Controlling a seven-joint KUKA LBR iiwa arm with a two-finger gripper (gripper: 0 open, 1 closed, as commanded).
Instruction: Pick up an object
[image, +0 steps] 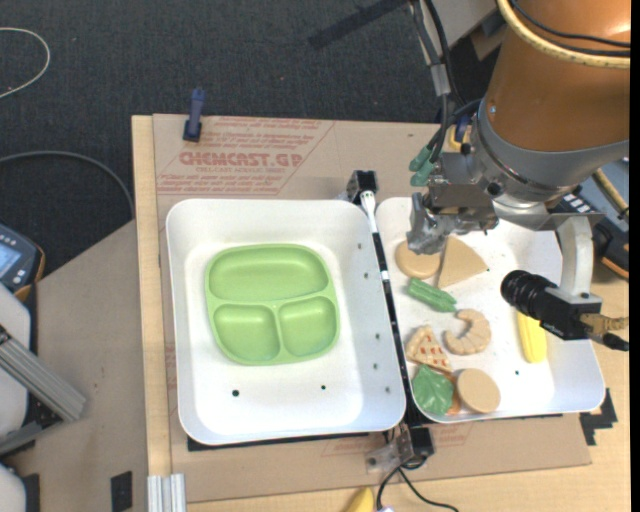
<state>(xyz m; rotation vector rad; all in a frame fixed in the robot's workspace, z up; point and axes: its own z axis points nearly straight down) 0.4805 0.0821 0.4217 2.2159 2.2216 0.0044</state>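
My gripper (428, 240) hangs over the upper left part of the right bin (590, 385), its tips just above a round tan cookie (417, 263) and beside a tan wedge slice (461, 262). Below them lie a green pea pod (431, 295), a curled tan croissant (468, 331), a waffle-like piece (427, 349), a green leaf (433, 388), a round tan disc (477, 390) and a yellow banana (532, 338). Nothing shows between the fingers.
The left bin (190, 300) holds a green three-compartment tray (271, 303). A black cylindrical camera mount (545, 298) juts over the right bin. The orange and grey arm (560, 90) fills the upper right. Cables lie along the divider between bins.
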